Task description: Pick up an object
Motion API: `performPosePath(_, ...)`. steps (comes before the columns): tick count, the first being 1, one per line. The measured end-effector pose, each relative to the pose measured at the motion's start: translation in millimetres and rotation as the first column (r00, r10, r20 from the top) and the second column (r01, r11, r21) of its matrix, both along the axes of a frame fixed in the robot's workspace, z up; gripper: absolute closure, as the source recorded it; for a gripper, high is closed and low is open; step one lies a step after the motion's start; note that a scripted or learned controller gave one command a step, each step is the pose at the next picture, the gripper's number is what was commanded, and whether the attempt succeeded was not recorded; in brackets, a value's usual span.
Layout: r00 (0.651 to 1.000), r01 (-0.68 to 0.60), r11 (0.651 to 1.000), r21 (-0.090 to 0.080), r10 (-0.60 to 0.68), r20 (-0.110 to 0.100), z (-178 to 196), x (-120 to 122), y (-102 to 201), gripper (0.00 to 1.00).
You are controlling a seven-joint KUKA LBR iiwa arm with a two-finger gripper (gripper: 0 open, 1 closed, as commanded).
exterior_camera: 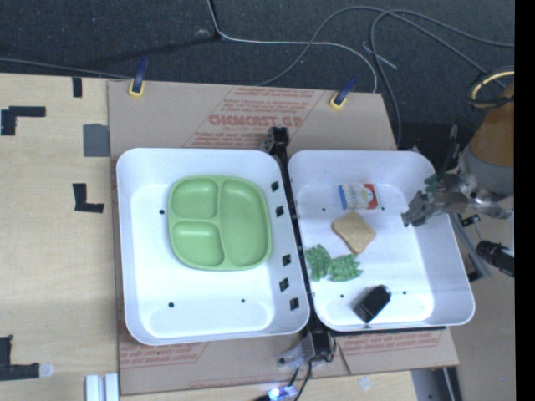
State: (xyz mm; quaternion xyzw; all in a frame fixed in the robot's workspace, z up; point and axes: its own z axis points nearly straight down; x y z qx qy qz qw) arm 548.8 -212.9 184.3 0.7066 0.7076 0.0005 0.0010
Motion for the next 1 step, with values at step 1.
performPosePath(1, 1.0, 0.001, 1.0, -0.002, -0.001, 0.003, 61.4, -3.6, -4.6, 1.0)
